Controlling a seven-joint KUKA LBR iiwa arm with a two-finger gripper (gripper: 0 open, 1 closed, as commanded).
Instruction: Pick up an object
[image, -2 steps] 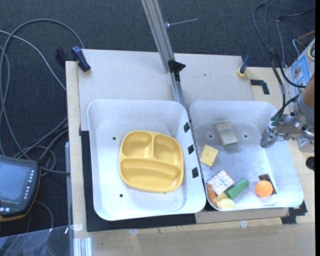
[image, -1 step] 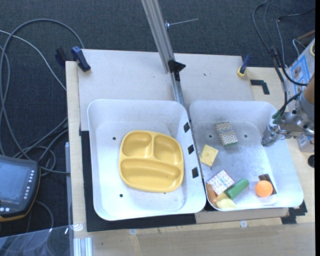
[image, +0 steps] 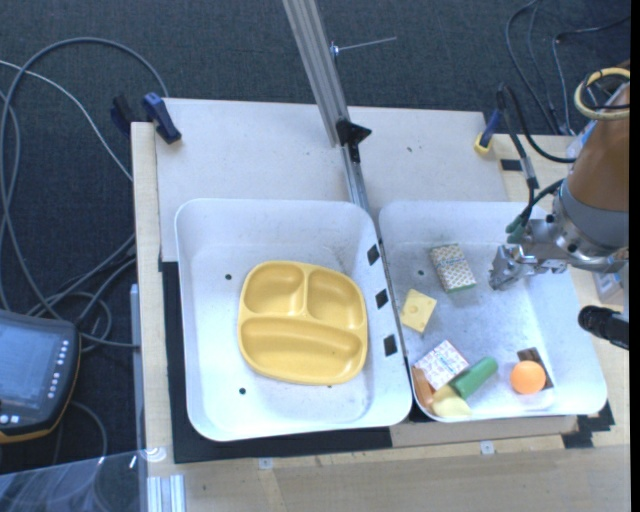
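White right bin (image: 560, 300) on the desk (image: 260, 150), holding everything loose. Nearest, along its front edge: orange ball (image: 528, 376) at the right corner, green cylinder (image: 473, 377) beside it, tilted, its lower end against a yellow piece (image: 451, 405) and an orange-red piece (image: 422, 385), with a patterned white packet (image: 440, 358) just behind. Further back, a yellow block (image: 418, 310), then a patterned small box (image: 453, 267). Beyond and right of that box, gripper (image: 507, 268) low over bare bin floor, gripping nothing; open or closed: cannot tell. Left bin (image: 200, 260): yellow divided plate (image: 301, 322).
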